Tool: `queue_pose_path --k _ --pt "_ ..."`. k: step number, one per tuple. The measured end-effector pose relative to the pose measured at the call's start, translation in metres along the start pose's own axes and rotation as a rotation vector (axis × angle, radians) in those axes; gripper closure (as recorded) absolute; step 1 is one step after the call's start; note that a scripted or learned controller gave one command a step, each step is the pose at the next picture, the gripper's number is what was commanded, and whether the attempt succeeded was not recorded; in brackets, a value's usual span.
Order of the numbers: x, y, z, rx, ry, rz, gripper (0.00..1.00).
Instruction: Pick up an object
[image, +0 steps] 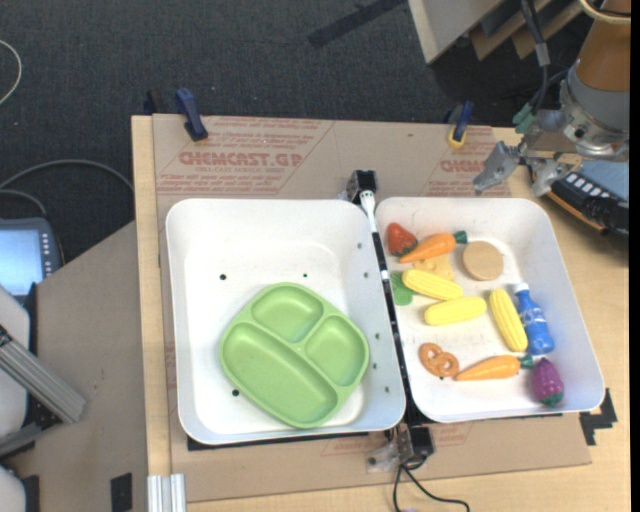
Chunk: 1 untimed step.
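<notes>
The right bin (570, 262) holds several toy foods: a red strawberry (401, 238), a carrot (432, 247), a tan round cookie (483, 261), two corn cobs (432, 286) (507, 319), a yellow piece (454, 311), a blue bottle (532, 320), a pretzel (437, 359), a second carrot (490, 368) and a purple fruit (546, 380). My gripper (518, 178) hangs above the bin's far rim at the upper right. It is open, nothing sits between its fingers (492, 170), and it is well apart from the toys.
The left bin (200, 260) holds a green divided plate (293, 352). Blue clamps (190, 113) (460, 122) grip the board's far edge. A black divider (375, 245) runs between the bins. Cables and a dark device (595, 200) lie right of the gripper.
</notes>
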<state>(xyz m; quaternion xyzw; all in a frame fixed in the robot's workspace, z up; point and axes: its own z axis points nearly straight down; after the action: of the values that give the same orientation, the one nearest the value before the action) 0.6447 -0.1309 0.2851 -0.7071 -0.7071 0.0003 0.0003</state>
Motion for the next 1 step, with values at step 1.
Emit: queue_pose_path --k 1 --pt "0.0657 0.0146 -0.0715 -0.01 0.0 -0.007 0.0"
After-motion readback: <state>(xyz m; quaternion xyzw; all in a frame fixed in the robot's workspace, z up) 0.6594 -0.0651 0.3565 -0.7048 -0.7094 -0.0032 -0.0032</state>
